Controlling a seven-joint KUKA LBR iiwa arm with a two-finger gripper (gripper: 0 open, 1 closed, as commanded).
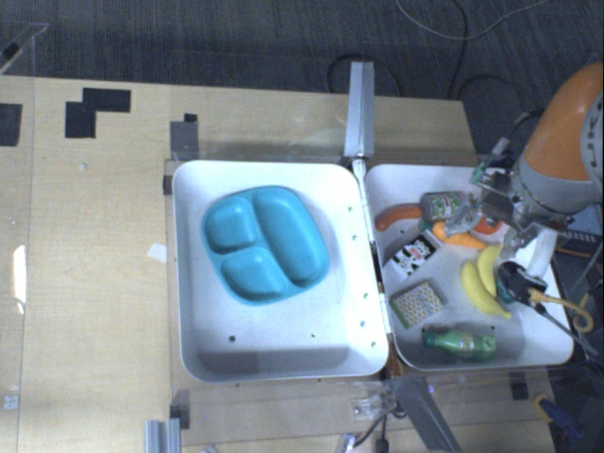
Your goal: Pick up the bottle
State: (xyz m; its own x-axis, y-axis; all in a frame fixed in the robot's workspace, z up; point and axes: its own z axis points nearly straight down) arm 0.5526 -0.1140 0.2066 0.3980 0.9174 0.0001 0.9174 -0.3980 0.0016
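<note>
1. The claw is hanging over the far end of the right bin. Honestly can't tell from here if it's apart or together, too much clutter around it.
2. The green bottle is lying on its side well away from the claw, at the bin's near edge.
3. Between claw and bottle: two bananas and a mesh-patterned pad.
4. Way off to the claw's left, a blue divided tray sits in the left bin.

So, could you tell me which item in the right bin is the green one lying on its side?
The bottle, lying along the right bin's near edge; the others are yellow, orange or patterned.
</note>
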